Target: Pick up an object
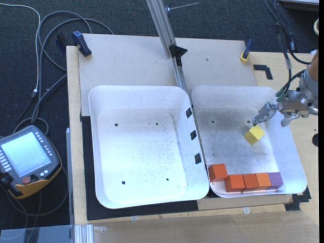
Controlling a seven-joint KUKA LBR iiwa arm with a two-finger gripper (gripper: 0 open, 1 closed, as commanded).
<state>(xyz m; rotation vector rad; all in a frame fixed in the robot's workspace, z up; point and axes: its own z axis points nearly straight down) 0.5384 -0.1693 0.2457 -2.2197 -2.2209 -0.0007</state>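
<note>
A small yellow block [254, 134] lies tilted in the right bin [223, 105], towards its right side. My gripper [271, 120] reaches in from the right edge and hovers just above and to the right of the block. Its two fingers stand apart, open, with nothing between them. The left fingertip [257, 120] is close over the block's upper edge; whether it touches is unclear. Along the bin's front wall sits a row of blocks: a red-orange block [217, 172], more orange ones [249, 180], and a purple block [275, 178] at the right end.
The left bin [101, 105] sits beside the right one, with black clips [193, 134] on the shared rim. A slanted metal rail [161, 22] crosses the back of the bench. A teach pendant [25, 158] and cables lie on the floor at left.
</note>
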